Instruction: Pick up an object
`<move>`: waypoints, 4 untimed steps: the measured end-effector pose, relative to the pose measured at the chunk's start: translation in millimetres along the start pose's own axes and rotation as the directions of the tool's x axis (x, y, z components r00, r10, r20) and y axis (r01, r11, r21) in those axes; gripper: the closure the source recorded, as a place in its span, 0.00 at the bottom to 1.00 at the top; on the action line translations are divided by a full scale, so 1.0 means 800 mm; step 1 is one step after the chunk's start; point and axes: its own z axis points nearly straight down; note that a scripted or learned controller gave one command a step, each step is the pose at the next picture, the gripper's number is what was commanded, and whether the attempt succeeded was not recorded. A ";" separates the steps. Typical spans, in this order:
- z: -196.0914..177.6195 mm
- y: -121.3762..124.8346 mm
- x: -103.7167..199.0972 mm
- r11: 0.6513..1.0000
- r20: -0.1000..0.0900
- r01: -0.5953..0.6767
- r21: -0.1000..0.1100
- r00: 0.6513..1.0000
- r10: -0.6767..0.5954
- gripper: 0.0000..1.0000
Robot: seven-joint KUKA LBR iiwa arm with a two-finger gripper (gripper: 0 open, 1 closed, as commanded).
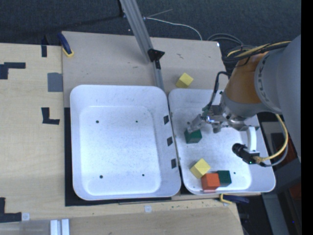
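Tool (pixel 195 128) hanging right over green block (pixel 193 136) in right bin (pixel 261 182); grip state: cannot tell. Best approach: centring over block, descending straight, squeezing flat faces, avoiding bin wall at left.

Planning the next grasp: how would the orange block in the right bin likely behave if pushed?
The orange block looks flat-faced and boxy, so it should slide rather than roll. It touches a dark green block and sits near the bin's front wall, so a push would probably shove both or jam it there.
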 end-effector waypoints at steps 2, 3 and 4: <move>0.029 0.023 0.018 1.000 -0.002 0.001 0.005 1.000 -0.001 1.00; 0.029 0.023 0.018 1.000 -0.001 0.001 0.005 1.000 -0.001 0.00; 0.042 -0.010 0.016 1.000 -0.001 -0.001 0.007 1.000 0.001 0.00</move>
